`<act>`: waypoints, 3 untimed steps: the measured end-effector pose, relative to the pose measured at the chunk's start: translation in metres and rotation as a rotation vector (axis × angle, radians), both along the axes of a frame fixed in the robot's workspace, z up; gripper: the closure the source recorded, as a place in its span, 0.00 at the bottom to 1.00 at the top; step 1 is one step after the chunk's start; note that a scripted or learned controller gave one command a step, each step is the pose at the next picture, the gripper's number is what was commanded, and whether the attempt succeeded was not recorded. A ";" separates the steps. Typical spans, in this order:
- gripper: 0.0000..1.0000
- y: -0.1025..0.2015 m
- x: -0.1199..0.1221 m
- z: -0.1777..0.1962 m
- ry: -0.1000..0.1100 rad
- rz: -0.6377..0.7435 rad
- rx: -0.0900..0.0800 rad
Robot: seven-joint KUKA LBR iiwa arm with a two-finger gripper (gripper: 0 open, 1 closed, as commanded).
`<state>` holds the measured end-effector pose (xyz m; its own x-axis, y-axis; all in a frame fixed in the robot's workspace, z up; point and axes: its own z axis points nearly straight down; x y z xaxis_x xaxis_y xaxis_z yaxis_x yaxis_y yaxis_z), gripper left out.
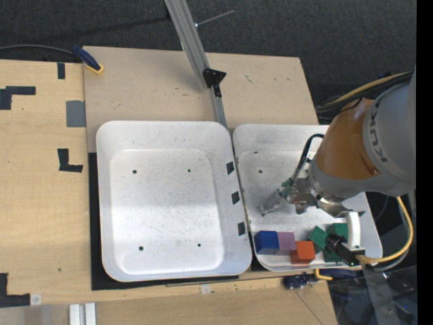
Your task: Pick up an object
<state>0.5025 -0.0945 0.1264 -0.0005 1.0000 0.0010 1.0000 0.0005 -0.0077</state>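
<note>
The bench [169, 87] is seen as matt, pale wood-like board, marked with dark tape patches at the left of the frame. The two bins [169, 202] [270, 147] are rendered in smooth white plastic, speckled and faintly glossy. A brushed metal rail [186, 26] crosses the upper centre. The arm's orange band [348, 147] appears smooth and satin. The small blocks [267, 241] at lower right look matt.

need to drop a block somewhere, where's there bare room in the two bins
The left bin is bare floor from wall to wall. In the right bin the far half, between the divider and the arm, is open. Its near edge is crowded: blue block, purple block, orange block and green blocks, with the pincer above them.
</note>
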 end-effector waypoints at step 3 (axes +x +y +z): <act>1.00 0.003 0.012 0.117 -0.013 0.001 -0.002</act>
